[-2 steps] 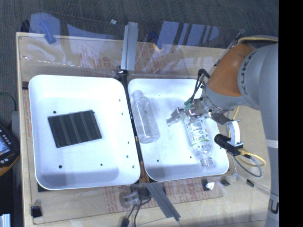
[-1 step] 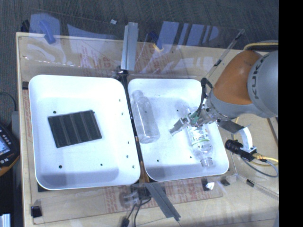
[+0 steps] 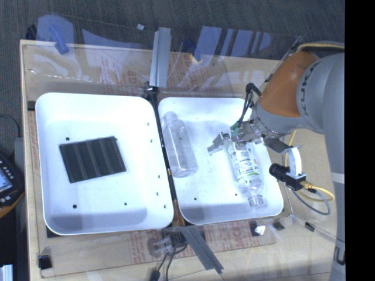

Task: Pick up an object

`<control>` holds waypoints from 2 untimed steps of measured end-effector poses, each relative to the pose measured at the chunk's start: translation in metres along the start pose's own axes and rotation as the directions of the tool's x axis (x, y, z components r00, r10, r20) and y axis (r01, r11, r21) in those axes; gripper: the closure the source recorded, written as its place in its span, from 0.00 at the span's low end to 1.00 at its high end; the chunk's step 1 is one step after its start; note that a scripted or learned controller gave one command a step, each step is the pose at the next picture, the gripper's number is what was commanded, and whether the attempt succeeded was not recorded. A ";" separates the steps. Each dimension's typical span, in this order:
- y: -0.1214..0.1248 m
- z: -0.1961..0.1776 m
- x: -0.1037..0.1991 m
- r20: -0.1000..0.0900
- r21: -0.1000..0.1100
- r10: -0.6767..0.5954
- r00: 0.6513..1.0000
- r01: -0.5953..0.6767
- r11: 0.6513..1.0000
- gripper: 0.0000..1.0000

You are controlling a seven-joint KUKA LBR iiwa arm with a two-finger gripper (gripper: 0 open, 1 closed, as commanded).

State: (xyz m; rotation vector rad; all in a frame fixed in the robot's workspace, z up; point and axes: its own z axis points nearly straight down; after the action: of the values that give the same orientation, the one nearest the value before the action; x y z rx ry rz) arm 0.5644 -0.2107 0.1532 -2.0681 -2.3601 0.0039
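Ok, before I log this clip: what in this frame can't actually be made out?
- Gripper: its fingers are too small and blurred against the labelled bottle to tell contact.
- Labelled bottle: label text too small to read; its top is covered by the gripper.
- Clear bottle: see-through against the right bin, so its contents are unclear.
- Arm: cut off by the frame's right side.

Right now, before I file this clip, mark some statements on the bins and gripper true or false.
1. The black ridged panel lies in the left bin. True.
2. The right bin holds three bottles. False: two, a clear unlabelled bottle and a labelled plastic bottle.
3. The gripper is over the right bin, by the labelled bottle's upper end. True.
4. The clear unlabelled bottle lies along the right bin's right wall. False: along its left wall.
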 end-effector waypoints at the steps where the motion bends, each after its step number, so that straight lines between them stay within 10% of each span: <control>1: 0.000 0.000 0.000 0.000 0.000 0.000 1.000 0.000 1.000 0.00; 2: 0.000 0.000 0.000 0.000 0.000 0.000 1.000 0.000 1.000 0.00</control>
State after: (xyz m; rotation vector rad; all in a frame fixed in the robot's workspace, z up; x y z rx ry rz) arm 0.5644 -0.2109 0.1532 -2.0686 -2.3600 0.0041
